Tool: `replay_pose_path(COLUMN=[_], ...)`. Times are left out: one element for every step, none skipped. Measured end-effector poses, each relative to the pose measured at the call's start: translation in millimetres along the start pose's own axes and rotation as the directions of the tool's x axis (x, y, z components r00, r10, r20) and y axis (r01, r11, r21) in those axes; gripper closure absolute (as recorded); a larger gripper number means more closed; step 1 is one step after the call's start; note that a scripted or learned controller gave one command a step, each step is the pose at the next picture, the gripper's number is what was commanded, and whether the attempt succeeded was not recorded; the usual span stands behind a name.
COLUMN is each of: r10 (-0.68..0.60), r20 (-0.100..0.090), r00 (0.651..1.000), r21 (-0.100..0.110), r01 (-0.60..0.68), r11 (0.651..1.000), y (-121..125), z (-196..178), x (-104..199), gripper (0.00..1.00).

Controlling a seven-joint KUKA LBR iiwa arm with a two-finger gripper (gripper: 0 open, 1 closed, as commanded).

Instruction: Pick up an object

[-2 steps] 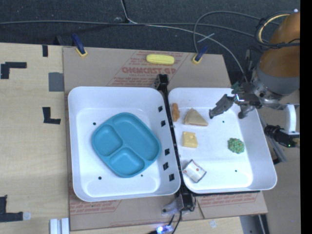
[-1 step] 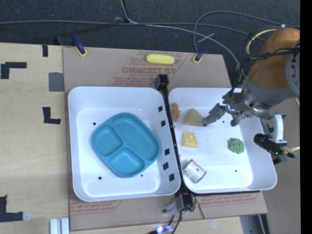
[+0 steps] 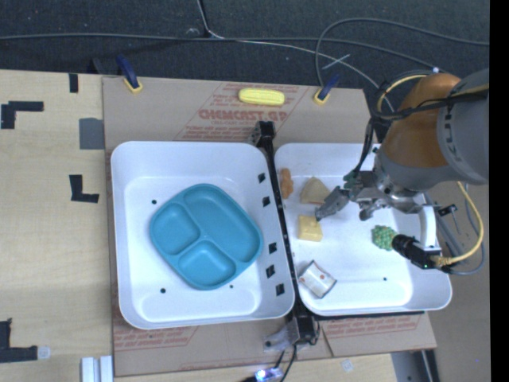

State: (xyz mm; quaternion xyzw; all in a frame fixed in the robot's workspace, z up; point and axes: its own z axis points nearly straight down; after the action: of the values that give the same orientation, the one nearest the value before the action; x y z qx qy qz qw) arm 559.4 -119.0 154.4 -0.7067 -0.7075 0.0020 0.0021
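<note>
The right bin holds several small items: a tan wedge, a yellow cube, a small orange piece, a green broccoli-like piece and a white and brown packet. My gripper hangs over the middle of this bin, just right of the wedge and cube and left of the green piece. It is open, with nothing between its fingers. One finger points down-left toward the yellow cube.
The left bin holds a blue divided plate. A yellow item lies on the cardboard behind the bins. A black divider runs between the bins. Cables trail from the arm at the right.
</note>
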Motion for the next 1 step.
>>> replay_pose_path(r10=[0.001], r20=[0.0], r00=[1.0], r21=[-0.004], r01=[-0.001], r11=[1.0], y=[-2.0], z=[58.2], x=[9.0], gripper=[0.0])
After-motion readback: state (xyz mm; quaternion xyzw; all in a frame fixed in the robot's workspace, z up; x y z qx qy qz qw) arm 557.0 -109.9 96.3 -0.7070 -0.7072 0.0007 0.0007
